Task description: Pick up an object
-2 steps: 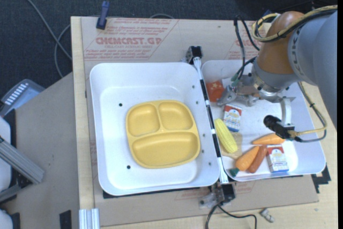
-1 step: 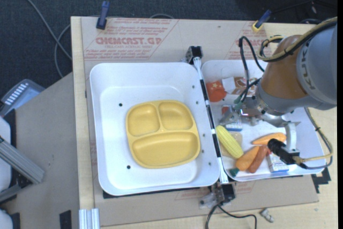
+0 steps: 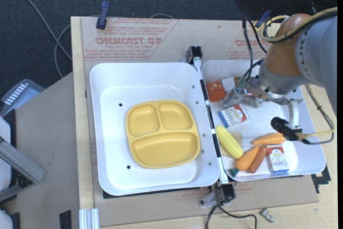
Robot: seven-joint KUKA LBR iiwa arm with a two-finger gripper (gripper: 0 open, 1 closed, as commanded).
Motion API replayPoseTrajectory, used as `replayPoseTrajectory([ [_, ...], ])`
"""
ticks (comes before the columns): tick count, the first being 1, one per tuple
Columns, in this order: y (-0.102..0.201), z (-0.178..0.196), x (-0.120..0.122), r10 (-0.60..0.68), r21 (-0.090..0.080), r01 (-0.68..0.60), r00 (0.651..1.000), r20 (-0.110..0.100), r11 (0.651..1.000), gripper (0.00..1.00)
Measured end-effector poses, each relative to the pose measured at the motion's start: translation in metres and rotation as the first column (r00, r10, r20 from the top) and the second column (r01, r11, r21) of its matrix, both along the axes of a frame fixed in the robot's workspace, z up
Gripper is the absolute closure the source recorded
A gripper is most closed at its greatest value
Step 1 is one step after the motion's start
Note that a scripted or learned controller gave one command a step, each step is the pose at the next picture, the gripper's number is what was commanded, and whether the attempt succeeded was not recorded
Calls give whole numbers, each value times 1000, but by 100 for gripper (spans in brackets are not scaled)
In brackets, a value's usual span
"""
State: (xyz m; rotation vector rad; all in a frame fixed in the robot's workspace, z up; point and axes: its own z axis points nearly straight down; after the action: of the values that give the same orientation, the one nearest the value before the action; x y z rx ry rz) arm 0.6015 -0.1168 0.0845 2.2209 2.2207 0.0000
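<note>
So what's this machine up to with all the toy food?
A grey and orange robot arm reaches in from the right over the right-hand white bin, which holds toy food: a corn cob, carrots and a few small packets. Its end effector hangs low near the back of that bin, close to a small orange item, with nothing visibly picked up. The left bin holds a yellow divided plate.
</note>
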Motion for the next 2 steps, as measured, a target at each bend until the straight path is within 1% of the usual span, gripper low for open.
replayPoseTrajectory([
  [1, 7, -1, 56, -10, 3, 10, 999, -47, 1000, 0],
  [2, 6, 5, 54, -11, 0, 11, 998, -59, 1000, 100],
])
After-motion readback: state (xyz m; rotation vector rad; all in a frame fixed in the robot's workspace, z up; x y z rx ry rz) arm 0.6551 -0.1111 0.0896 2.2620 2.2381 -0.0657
